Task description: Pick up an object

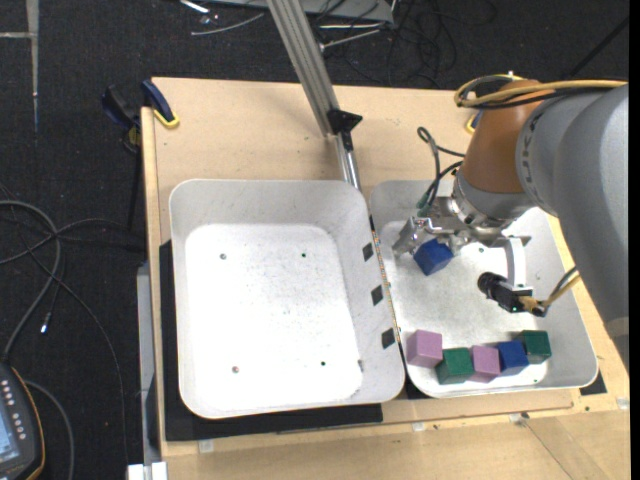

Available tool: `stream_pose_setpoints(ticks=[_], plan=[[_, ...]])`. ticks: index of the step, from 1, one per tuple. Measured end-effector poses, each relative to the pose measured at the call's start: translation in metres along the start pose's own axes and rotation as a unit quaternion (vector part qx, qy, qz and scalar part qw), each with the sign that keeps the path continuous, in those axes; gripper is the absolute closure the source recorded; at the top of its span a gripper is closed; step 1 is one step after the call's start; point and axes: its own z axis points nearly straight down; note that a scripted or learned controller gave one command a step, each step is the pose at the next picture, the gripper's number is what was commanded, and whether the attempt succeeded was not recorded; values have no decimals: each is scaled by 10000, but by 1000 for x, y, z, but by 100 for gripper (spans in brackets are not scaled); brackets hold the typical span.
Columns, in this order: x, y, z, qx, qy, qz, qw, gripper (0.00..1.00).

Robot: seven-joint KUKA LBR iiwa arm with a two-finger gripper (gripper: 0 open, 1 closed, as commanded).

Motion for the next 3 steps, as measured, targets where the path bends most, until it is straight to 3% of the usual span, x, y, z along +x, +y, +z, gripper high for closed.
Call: stream_pose_setpoints(ticks=[1, 2, 3], plan=[[-1, 1, -10, -10, -7, 0, 10000, 100], [57, -24, -101, -36, 8, -18, 10000, 100], [5, 5, -261, -53, -18, 23, 10000, 100]])
